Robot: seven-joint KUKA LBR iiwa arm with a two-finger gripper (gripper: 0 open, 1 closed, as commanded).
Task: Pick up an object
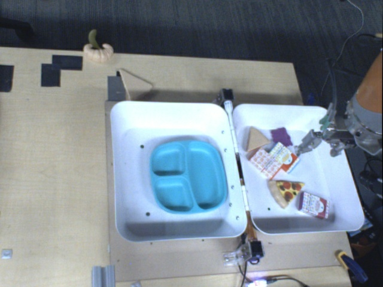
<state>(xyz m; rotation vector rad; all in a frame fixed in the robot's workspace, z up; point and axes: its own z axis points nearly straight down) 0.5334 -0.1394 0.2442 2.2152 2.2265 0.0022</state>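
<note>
Camera view has the two-finger gripper (308, 142) low over the right-hand shallow white bin (342, 184), with one grey finger (306, 143) slanting down toward the clutter; whether the fingers stand wide or narrow I cannot tell, since they blur together at this slant, and nothing is visible between them. The likeliest target, judging by nearness, is the flat white and red printed packet (272, 159), which lies just beside the fingertip on its left. That crowding is the main risk: the tan wedge-shaped block (256, 139) sits just beyond the packet, the small purple block (280, 136) is just up-left of the fingertip, and an orange-edged piece touches the packet's lower right corner, so a closing grip could catch two things at once or shove one aside. The packet also looks thin and flat (little for fingers to bite on), so they may skate over it and close on air. Below the fingers, somewhat apart, lie the toy pizza slice with red toppings (286, 191) and the small red and white carton (313, 205), easier to isolate. Well off to the left, the blue three-compartment plastic tray (188, 175) in the left-hand white bin (128, 160) seems too broad to grasp.
</note>
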